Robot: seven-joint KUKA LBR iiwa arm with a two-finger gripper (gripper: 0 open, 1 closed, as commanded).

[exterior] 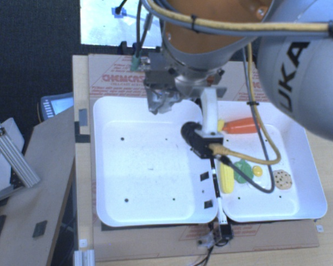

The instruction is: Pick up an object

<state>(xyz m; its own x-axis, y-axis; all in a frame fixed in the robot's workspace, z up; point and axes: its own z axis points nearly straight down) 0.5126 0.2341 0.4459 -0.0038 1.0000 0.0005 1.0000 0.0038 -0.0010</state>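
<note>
Currently the pincer (162, 101) hangs over the left bin's (116, 204) far edge, grip state indeterminate; the corn cob (226, 177) lies right, lengthwise near-to-far

A cardboard sheet (116, 76) lies under two white bins (108, 204), beside a wooden side bench (39, 176).

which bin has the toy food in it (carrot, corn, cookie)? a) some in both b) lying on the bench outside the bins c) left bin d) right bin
d: the orange carrot, yellow corn and cookie all lie inside the right bin, beside the divider between the two bins.
</note>
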